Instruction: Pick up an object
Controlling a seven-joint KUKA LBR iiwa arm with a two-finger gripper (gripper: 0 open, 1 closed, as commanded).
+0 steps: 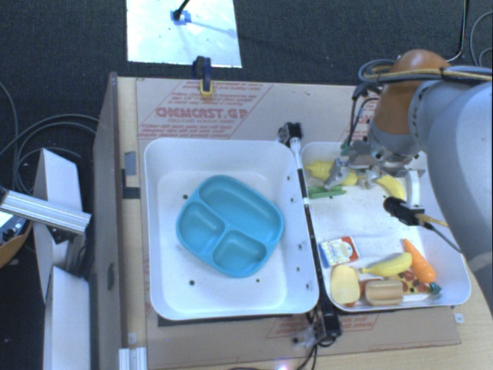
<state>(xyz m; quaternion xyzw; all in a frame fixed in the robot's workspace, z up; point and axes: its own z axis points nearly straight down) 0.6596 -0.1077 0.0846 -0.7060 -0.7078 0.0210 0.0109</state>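
Dark floor surrounded the worktop (231,106). At upper right, the pincer (356,168) hung low over a yellow object (323,168) in the right bin (462,284); its opening I could not tell. The approach step seemed in hand; next, closing and lifting.

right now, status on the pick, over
Gripper low at the right bin's far end, over yellow pieces. Nothing seen held. Banana, carrot untouched at near end. Blue plate in left bin.

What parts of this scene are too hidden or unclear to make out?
- Gripper, camera view: wrist covers it, so any grip is unclear.
- Yellow items beneath it: partly covered, shapes uncertain.
- Small packet: print too small.
- Toy food in right bin's near corner: overlapping.
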